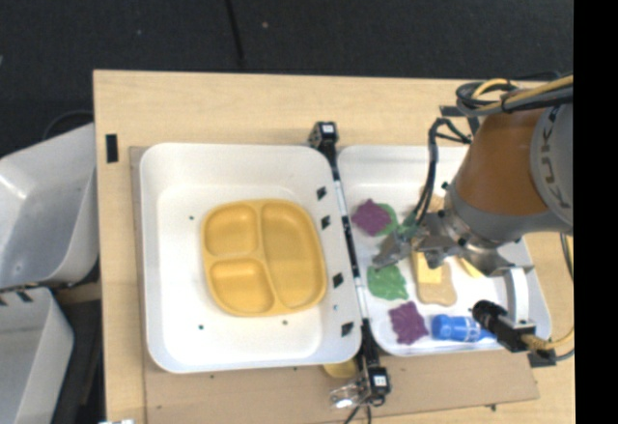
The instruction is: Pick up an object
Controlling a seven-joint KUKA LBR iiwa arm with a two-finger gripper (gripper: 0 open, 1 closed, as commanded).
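Observation:
In the right bin (386, 159) lie several small things: a purple piece (369, 216) with a green bit beside it, a green piece (388, 283), a tan block (435, 283), a second purple piece (408, 322) and a blue object (453, 327). My gripper (400, 246) hangs low over the bin's left half, between the upper purple piece and the green piece. Nothing shows in its grasp. The arm's orange wrist covers the bin's right part.
The left bin (174, 219) holds a yellow divided plate (263, 255). A ridge with black clips (340, 239) separates the two bins. A yellow scrap (471, 267) peeks out under the wrist. Wooden bench surrounds both bins.

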